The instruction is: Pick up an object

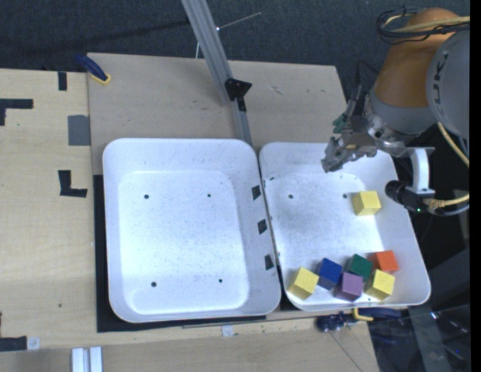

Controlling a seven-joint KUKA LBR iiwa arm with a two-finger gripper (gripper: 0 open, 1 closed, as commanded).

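Observation:
My gripper (336, 157) hangs over the far edge of the right bin (302, 208), above its back wall. Nothing shows between its fingertips. A yellow cube (366, 202) lies alone in the right bin, to the right of and nearer than the gripper. Along the bin's near edge sits a cluster: a yellow cube (304, 282), a blue cube (330, 272), a purple cube (351, 285), a green cube (360, 266), an orange cube (385, 261) and another yellow cube (382, 284).
The left bin (178, 231) lies beside the right one. A grey metal pole (213, 45) slants across the bench behind the bins. A blue and yellow clamp (93, 68) sits at the bench's far left. Cables hang off the arm at right.

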